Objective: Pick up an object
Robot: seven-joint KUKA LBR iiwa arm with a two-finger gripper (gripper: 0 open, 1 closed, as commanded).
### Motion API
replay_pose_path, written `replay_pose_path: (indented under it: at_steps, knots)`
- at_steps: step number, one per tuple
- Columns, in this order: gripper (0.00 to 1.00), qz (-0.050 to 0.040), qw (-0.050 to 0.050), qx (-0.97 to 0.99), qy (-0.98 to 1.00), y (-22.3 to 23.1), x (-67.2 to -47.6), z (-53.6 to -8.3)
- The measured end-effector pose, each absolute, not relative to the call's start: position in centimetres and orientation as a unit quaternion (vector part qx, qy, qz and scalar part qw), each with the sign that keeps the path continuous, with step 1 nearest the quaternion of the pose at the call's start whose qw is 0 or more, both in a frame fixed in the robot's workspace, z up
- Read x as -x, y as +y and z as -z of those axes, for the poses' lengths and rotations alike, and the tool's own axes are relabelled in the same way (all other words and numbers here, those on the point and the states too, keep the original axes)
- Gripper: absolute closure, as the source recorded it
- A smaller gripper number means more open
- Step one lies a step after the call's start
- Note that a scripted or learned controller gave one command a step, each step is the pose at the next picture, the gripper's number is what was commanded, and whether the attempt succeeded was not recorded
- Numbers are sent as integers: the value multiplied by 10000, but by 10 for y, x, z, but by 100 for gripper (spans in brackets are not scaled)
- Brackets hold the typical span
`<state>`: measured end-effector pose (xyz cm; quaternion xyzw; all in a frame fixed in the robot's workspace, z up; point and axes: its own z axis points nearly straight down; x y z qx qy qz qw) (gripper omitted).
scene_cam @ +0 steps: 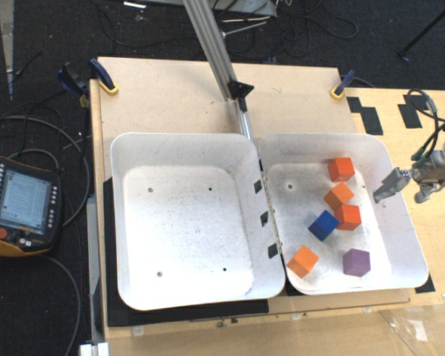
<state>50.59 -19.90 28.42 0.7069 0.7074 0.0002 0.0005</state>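
Note:
The right bin [400, 232] holds several small cubes. An orange cube [341, 168] lies at the back. In the middle an orange cube [339, 195] and a red-orange cube [348, 216] touch each other, with a blue cube [323, 225] just to their left. Toward the front lie another orange cube [303, 260] and a purple cube [356, 262]. My gripper [408, 190] hangs over the right rim of that bin, to the right of the cubes. It is open, its fingers apart with nothing between them.
The left bin [126, 199] sits beside the right one on the wooden bench. A slanted metal bar [215, 47] runs from the back down to the gap between the bins. Clamps [104, 76] grip the bench's rear corners.

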Motion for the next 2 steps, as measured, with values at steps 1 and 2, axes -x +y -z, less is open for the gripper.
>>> replay_pose_path:
  at_steps: [1, 2]
  knots:
    - [0, 15, -35, -7064, 7078, -168, -518, -136]
    - [0, -4, 9, -7075, 7067, -152, -537, -112]
